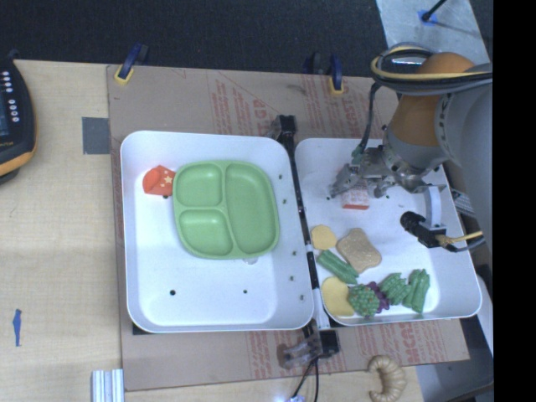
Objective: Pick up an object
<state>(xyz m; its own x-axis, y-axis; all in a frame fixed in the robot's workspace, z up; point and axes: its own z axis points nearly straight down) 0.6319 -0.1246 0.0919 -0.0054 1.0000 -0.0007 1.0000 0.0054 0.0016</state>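
The pick looks not yet made: the grey two-finger gripper (361, 181) hangs low in the right-hand white bin (456, 296), its grip impossible to judge, with a small red-and-white flat piece (356, 198) lying just beside it

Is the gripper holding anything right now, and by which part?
Cannot tell: the gripper hangs over a small red-and-white item in the right bin, contact unclear.

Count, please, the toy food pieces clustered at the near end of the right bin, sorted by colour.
Green: 3 (long pod, green grapes, leafy piece)
Yellow: 2 (upper disc, lower disc)
Tan: 1 (bread slice)
Purple: 1 (purple cluster)
Total: 7
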